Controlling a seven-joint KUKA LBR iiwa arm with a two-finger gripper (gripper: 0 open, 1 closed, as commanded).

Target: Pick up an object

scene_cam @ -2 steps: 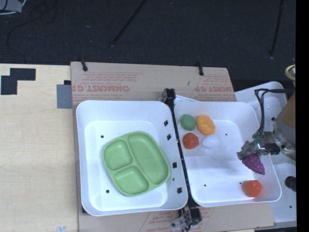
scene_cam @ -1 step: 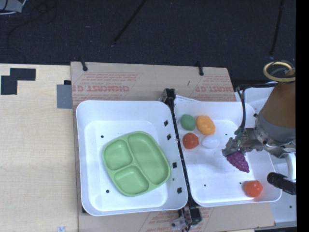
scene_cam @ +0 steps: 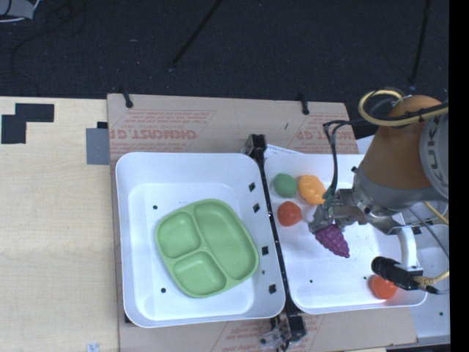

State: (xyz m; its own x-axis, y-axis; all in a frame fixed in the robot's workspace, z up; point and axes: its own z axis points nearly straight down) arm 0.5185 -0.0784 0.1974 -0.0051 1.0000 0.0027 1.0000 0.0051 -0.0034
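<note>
camera view: tool point(scene_cam: 327, 221) in right bin point(scene_cam: 344, 288), fingers closed on top of purple grapes point(scene_cam: 334, 240) | grapes hung just below tool, over bin floor | green ball point(scene_cam: 286, 185), orange fruit point(scene_cam: 311, 189), red tomato point(scene_cam: 289, 213) beside tool | green divided plate point(scene_cam: 206, 248) sat in left bin point(scene_cam: 139, 196)

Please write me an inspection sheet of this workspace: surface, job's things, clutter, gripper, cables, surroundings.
Surface: wooden bench with two white bins, left bin and right bin, on cardboard.
Job's things: in right bin, purple grapes, green fruit, orange fruit, red fruit, another red fruit near the corner.
Clutter: green divided plate in left bin.
Gripper: gripper at the grapes' top; grasp unclear.
Cables: yellow loop and black cable on arm.
Surroundings: dark floor with wires.
</note>
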